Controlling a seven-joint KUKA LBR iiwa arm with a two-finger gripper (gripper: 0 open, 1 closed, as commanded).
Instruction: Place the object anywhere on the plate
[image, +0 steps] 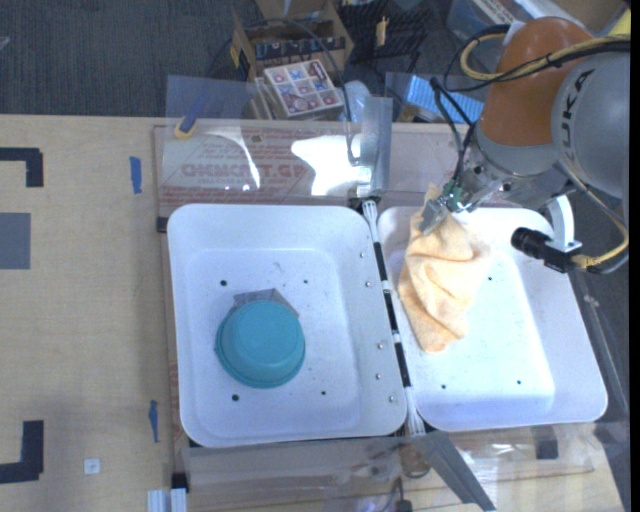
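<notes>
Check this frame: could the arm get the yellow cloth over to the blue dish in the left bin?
Probably yes. The gripper sits at the yellow cloth's top edge in the right bin, and nothing stands over the blue dish in the left bin.

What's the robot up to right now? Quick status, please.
Gripper pinching the yellow cloth, right bin. Blue plate waiting, left bin. Nothing blocking.

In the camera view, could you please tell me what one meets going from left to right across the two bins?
Left bin → teal plate → divider between the bins → yellow cloth, with the gripper at its top → right bin.
</notes>
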